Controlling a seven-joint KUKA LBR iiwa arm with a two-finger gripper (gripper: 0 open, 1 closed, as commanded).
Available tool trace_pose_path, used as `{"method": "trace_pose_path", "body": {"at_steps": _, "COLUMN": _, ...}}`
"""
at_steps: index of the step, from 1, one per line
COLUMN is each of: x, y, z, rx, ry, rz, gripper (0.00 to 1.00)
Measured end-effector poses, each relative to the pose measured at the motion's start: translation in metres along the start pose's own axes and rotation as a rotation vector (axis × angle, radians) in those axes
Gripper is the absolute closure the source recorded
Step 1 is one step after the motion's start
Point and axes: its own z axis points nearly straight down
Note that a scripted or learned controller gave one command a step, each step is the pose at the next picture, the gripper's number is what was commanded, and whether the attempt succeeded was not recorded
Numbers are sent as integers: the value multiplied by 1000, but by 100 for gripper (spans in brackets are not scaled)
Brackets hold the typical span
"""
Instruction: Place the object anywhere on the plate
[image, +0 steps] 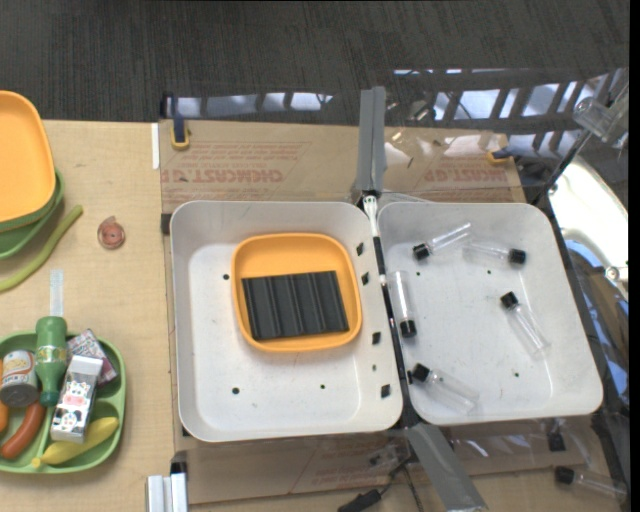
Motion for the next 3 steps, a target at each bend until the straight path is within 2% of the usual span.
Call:
{"method": "trace_pose_path", "body": {"at_steps": 1, "x": 2, "y": -1, "z": -1, "rx": -1, "ry": -1, "rz": -368, "gripper": 100}}
{"method": "trace_pose_path", "body": {"at_steps": 2, "x": 3, "y": -2, "z": 0, "rx": -2, "ry": -1, "rz": -650, "gripper": 100}}
{"method": "trace_pose_path", "body": {"at_steps": 3, "x": -4, "y": 3, "z": -1, "rx": -3, "ry": -5, "rz": -1053, "gripper": 100}}
